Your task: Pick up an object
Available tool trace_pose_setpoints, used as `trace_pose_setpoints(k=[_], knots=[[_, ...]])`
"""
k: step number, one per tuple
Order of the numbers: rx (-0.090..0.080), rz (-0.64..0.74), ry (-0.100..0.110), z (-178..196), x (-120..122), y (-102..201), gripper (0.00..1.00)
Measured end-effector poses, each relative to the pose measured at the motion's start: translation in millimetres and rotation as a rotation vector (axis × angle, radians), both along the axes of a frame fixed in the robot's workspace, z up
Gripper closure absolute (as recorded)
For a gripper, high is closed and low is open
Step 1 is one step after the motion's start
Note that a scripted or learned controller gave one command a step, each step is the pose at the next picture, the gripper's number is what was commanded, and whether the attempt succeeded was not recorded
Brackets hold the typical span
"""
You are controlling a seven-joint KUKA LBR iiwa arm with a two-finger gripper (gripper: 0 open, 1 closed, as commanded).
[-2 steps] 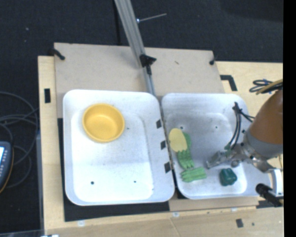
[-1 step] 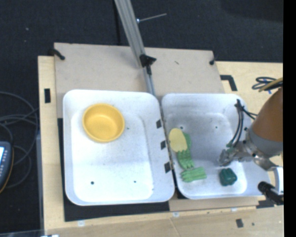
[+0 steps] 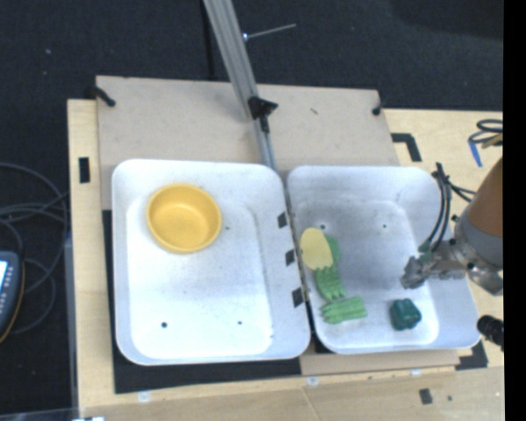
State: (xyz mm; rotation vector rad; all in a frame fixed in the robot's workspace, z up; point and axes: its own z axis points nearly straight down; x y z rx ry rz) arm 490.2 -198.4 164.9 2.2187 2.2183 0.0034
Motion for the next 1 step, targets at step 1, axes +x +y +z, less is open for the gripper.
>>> trace_pose_setpoints(k=[1], knots=[[0.0, 0.0, 0.0, 38.2, 0.9, -0.8, 1.0]])
